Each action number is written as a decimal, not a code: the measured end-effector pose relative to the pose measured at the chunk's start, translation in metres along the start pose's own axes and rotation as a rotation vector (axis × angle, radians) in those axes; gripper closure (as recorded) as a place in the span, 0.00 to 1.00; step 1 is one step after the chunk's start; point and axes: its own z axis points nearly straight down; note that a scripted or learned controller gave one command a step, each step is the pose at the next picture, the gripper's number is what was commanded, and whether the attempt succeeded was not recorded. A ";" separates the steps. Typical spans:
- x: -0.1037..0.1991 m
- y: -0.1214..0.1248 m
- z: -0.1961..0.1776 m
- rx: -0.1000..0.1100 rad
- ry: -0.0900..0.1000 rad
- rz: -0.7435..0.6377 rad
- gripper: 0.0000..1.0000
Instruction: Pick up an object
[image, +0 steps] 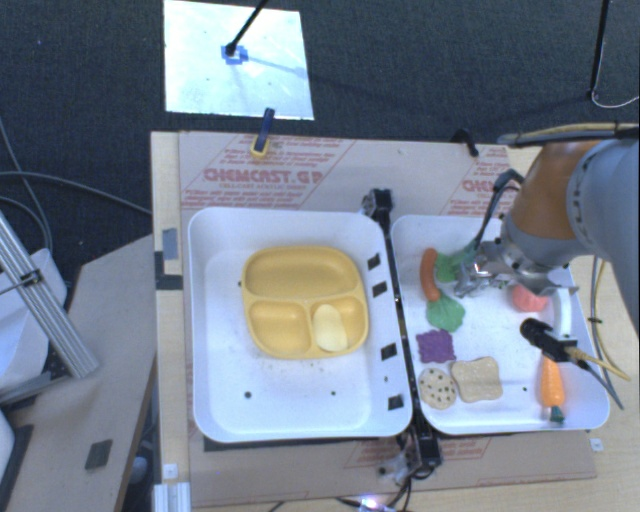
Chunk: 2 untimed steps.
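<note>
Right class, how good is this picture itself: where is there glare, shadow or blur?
In the camera view, the pale sheet at the top glares brightly; both white bins are evenly lit with soft shadows; the gripper and the small toys look slightly soft.

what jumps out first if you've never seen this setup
The big yellow divided plate in the left bin catches the eye first, with a pale yellow piece in its lower right compartment. Next comes the grey and orange arm reaching from the right, its gripper low over the right bin beside a green toy and an orange sausage-shaped toy. Below lie a cookie, a toast slice and a carrot.
</note>
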 end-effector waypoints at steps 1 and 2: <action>-0.033 0.059 -0.053 -0.005 -0.006 0.008 1.00; -0.019 -0.022 0.024 0.015 0.000 0.014 1.00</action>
